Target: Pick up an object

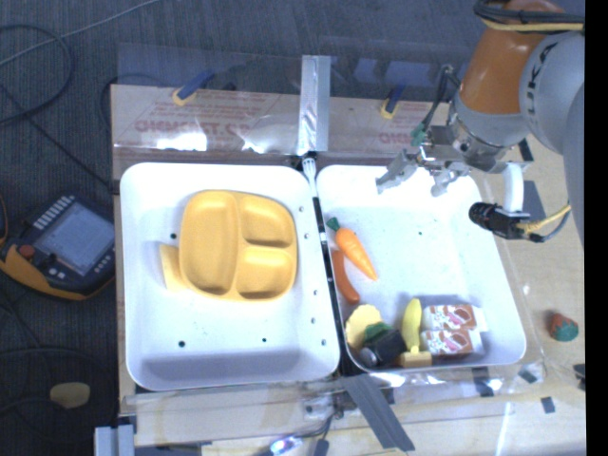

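At the far left of the frame, a black handheld controller with an orange edge (65, 248) is seen lying on the dark floor, with thin cables looped above it. Further right, the worktop (228, 112) is seen carrying two shallow white bins side by side. In the left bin (142, 350), a yellow divided tray (237, 245) is laid upside down near the middle, and a flat pale yellow piece (169, 266) is partly tucked under its left edge. A metal divider strip (314, 103) is set between the bins at the top of the frame. In the right bin (456, 255), a toy carrot (355, 252) is placed close to the left wall, with an orange-red piece (344, 275) just beside and below it. Along the lower edge of that bin, a cluster is gathered: a yellow round item (361, 325), some dark pieces that are too small to be identified, a yellow banana-like item (412, 319) and a red and white carton (452, 332), the carton touching the banana-like item. At the upper right, the gripper (415, 177) is held over the top edge of the right bin, its fingers (391, 178) spread apart with nothing between them. The grey arm with its orange band (503, 60) is seen reaching in from the right edge. A small red and green object (564, 327) is seen outside the bin at the right.
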Controlling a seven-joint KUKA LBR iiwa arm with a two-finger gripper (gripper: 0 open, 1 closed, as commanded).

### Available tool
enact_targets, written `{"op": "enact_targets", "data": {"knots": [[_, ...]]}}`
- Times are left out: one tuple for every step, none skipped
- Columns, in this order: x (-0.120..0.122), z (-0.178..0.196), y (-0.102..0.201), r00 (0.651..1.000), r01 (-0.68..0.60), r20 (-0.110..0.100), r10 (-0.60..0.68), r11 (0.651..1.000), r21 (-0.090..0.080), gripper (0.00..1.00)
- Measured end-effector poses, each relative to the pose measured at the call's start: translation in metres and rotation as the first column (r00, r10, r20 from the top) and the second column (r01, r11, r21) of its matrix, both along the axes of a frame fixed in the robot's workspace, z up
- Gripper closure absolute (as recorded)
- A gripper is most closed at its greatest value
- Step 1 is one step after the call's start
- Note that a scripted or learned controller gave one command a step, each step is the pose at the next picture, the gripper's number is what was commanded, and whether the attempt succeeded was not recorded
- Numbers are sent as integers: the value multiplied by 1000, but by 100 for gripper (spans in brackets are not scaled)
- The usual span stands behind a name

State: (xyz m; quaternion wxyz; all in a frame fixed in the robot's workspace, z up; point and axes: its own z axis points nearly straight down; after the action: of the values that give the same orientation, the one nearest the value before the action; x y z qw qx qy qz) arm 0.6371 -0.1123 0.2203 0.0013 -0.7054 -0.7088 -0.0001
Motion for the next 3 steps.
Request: {"op": "enact_targets", "data": {"knots": [[-18, -127, 17, 986, -168, 2, 168, 986, -1, 0], [-107, -112, -6, 1000, -5, 0, 5, 1000, 1, 0], [-137, -130, 8, 1000, -12, 19, 12, 1000, -8, 0]]}}
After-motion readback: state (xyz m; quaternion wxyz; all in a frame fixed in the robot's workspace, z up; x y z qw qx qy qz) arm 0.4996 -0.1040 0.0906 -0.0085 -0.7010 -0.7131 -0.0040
